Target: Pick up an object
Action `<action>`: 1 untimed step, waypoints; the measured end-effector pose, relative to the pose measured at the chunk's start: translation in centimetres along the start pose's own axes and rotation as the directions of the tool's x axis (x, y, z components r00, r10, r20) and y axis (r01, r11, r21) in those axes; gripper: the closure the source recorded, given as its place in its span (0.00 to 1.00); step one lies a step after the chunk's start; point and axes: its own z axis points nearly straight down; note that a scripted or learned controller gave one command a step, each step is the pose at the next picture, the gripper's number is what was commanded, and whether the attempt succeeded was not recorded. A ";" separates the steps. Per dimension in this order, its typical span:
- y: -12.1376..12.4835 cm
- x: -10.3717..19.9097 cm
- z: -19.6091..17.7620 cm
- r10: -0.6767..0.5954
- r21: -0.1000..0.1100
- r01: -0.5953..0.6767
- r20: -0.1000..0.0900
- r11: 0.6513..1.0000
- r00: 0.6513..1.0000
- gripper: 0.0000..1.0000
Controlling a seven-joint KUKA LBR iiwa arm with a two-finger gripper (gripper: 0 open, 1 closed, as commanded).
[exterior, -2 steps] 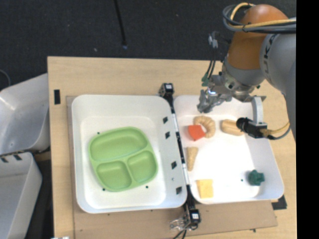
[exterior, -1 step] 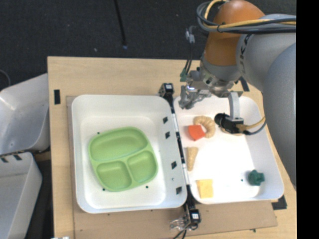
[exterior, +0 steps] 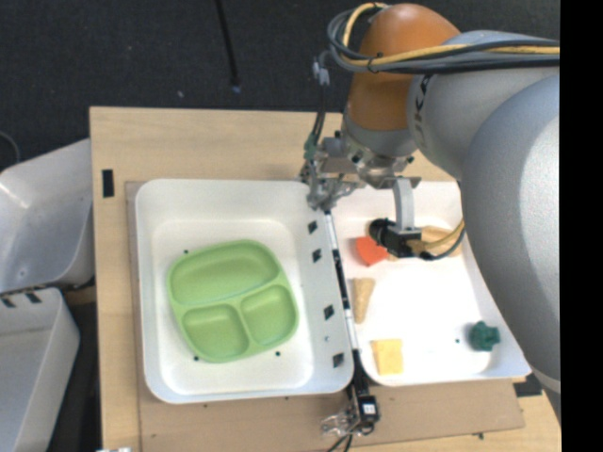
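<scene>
The gripper [exterior: 325, 189] hangs over the far end of the wall shared by the two bins, low and close to the rim. The view does not show whether it is apart or together, and nothing can be seen held in it.

The things to pick from lie in the right bin [exterior: 424, 299]: a red block [exterior: 369, 250] just beside the gripper, a cone [exterior: 363, 296] near the shared wall, a yellow block [exterior: 387, 356] toward the near edge, and a green piece [exterior: 484, 335] well apart at the near right. The left bin [exterior: 143, 290] holds a green plate [exterior: 233, 299], probably too broad and flat for a good grasp.

The red block looks like the best choice, being nearest and apparently compact. To do the step well, the arm should probably move clear of the wall first, since a descent from here would likely strike the rim. The gripper should then be centred over the block, opened wider than it and lowered straight to the bin floor before closing. The cone, lying on its side, may roll away. The desk [exterior: 188, 139] around the bins plays no part.
</scene>
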 end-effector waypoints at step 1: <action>0.8 5.3 -1.3 -0.002 -0.003 0.002 -0.002 1.000 1.000 1.00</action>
